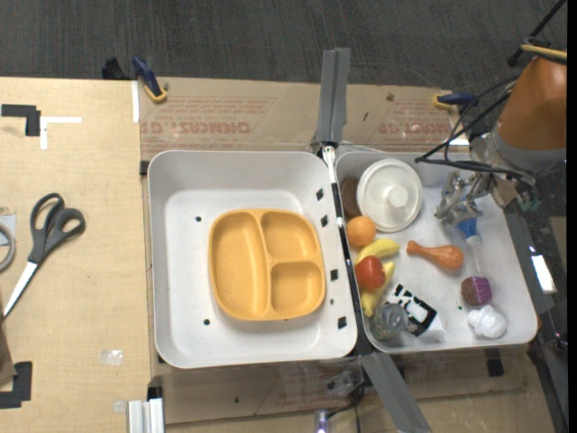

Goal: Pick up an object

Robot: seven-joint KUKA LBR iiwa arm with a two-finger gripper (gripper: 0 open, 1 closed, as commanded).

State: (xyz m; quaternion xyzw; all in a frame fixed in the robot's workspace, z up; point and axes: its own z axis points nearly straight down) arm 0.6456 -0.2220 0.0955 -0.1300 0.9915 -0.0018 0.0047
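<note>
Metal gripper (462, 198) hangs low over the upper right part of the right-hand shallow white bin (521, 269), just above a small blue-and-white object (468, 228); how far its fingers stand apart I cannot tell, and nothing is clearly seen between them. Above it rises the grey arm with its orange band (538, 106), with dark cables running across.

Two bins sit side by side on a pale wooden bench (72, 332), a strip of brown printed cardboard (234, 120) behind them and dark grey carpet (225, 16) beyond. One pair of black-handled scissors (41, 237) lies on the bench, well apart to the left.

The left-hand white bin (176, 269) holds one thing: a yellow-orange plastic tray with three compartments (267, 264).

The right bin holds the loose objects for picking: one round white bowl (389, 195) at the top, one orange ball (361, 231) just below it, one yellow banana (382, 249), one red apple-like fruit (370, 272) touching the banana, one tan drumstick-shaped toy (436, 255) in the middle, one purple-topped cupcake-like piece (476, 290), one fluffy white lump (488, 322) beside it, one black-and-white printed packet (416, 313), and one grey crumpled item (389, 321) at the bottom left.
</note>
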